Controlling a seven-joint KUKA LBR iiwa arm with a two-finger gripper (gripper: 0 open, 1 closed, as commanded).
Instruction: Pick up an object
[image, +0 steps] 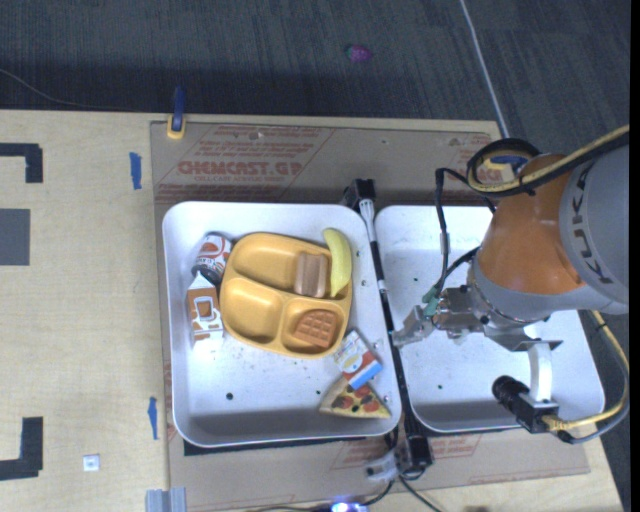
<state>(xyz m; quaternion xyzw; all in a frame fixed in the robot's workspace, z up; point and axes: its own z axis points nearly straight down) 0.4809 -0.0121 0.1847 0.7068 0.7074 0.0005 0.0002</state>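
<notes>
Leftward, left bin (180, 330) packed — can (210, 258) at far side, yellow tray (262, 300) in middle with waffle (317, 327) and sausage (311, 272) in it, banana (340, 260) along its right edge, pizza slice (355, 400) at near right corner. Right bin (450, 405) — gripper (408, 333) low over its left side, nothing between its fingers; whether spread or closed, cannot tell

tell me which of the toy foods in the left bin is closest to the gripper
The pizza slice, at the left bin's near right corner; the banana and waffle lie farther from the gripper.
</notes>
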